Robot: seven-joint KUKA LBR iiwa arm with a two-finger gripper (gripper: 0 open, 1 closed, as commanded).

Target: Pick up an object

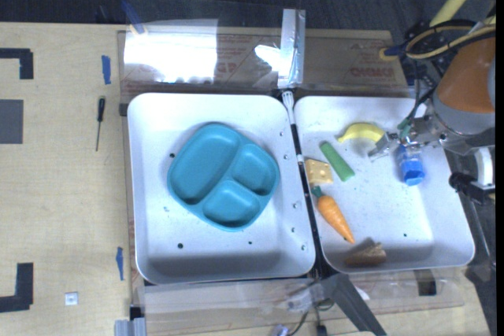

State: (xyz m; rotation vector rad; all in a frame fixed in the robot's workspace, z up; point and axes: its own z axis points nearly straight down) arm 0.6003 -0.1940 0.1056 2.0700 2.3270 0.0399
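1. Two shallow white bins sit side by side on the bench: the left bin (150, 193) and the right bin (449, 240).
2. A blue divided plate (224, 175) lies in the middle of the left bin, with three compartments and nothing visible in them.
3. The arm (472, 90), grey with an orange band, reaches in from the right over the far right part of the right bin.
4. The gripper (391, 144) hangs at the far right part of the right bin, its metal fingers pointing left toward a yellow banana (361, 133); whether they are parted or closed cannot be told.
5. The banana lies near the far wall of the right bin, its long axis running left to right with a slight curve, and its right end is just beside the gripper's tips.
6. A small blue object (412, 168) shows just below the gripper, on its near side; whether it is part of the tool or a loose thing cannot be told.
7. A green stick (337, 161) lies left of the banana, slanting from far left to near right.
8. A yellow cheese wedge (318, 171) touches the green stick on its left.
9. An orange carrot (336, 219) lies nearer, its thick end far left and its tip pointing near right.
10. A brown piece (367, 252) rests by the near wall of the right bin.
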